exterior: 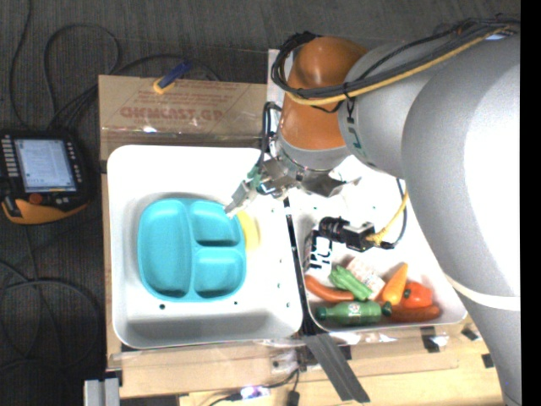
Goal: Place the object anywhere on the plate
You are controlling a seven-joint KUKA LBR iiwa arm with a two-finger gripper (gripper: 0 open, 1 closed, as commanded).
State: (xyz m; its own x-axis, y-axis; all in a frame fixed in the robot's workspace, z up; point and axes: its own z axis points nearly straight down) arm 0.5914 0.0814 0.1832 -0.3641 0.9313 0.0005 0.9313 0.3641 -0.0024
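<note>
A light blue plate (182, 260) with three compartments lies in the left white bin (270, 290). A small yellow object (249, 229) rests on the bin floor against the plate's right edge, partly over its rim. My gripper (235, 201) reaches down from the right and is tilted toward the plate's upper right corner. Its tip is just above and left of the yellow object. Nothing shows between the tip and the plate.
The right bin (376, 203) holds toy food at its near side: a carrot (393, 284), a red tomato (416, 299), a green cucumber (351, 312) and an orange sausage (325, 290). A cardboard sheet (182, 108) lies behind the left bin.
</note>
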